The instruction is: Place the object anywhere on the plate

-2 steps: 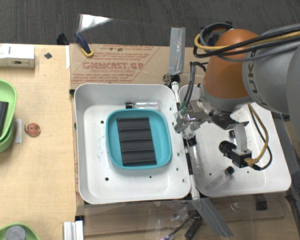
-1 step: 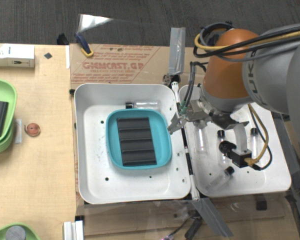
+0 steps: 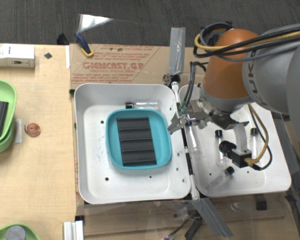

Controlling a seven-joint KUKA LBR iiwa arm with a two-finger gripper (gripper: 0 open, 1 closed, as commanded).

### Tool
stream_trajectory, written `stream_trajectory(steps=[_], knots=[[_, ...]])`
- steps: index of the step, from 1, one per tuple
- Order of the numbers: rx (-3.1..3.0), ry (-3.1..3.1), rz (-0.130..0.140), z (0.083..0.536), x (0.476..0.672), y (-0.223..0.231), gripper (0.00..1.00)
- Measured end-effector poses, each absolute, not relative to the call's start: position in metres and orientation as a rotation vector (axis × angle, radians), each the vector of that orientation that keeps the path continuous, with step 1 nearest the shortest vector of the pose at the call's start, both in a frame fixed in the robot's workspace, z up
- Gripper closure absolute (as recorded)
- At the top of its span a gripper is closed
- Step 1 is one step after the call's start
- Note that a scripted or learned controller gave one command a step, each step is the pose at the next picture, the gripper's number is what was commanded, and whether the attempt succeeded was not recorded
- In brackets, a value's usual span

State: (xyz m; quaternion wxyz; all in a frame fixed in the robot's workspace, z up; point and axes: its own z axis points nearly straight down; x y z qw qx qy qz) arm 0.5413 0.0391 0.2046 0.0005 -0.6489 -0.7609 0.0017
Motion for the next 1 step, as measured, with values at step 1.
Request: stream_trajectory(steps=[1], knots=[[-2.036,-2.393,0.004,0.2125,0.5638,-0.0282,0.0]])
